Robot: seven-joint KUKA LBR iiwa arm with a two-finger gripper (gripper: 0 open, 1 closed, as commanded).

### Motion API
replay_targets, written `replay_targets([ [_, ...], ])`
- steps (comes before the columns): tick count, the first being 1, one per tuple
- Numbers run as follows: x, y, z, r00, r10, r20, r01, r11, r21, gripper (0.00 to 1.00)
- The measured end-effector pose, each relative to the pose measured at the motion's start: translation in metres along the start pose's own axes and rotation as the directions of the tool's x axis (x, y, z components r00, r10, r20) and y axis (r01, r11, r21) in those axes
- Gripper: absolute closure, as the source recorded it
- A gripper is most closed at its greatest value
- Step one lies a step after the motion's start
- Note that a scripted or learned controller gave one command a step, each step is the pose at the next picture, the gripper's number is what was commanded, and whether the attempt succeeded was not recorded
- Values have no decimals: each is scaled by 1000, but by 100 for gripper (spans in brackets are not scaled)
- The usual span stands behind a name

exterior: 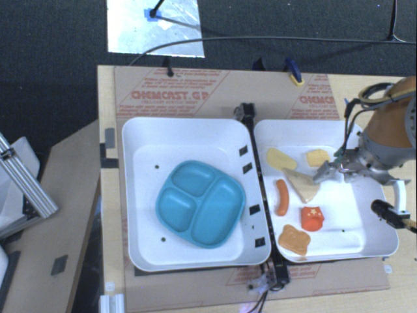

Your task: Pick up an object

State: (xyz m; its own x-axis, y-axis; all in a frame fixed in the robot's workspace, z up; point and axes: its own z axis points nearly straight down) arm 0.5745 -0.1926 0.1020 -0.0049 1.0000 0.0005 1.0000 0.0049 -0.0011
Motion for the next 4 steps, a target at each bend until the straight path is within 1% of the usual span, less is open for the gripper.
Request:
replay_targets([
  [1, -2, 5, 10, 1000, 3, 3, -3, 1000, -14, 0],
  [2, -1, 8, -3, 1000, 1, 4, -1, 1000, -23, 100],
  [3, -1, 4, -48, 1000, 1, 3, -1, 1000, -7, 100],
  [4, 1, 7, -113, 1000, -1, 3, 1, 1000, -9, 100],
])
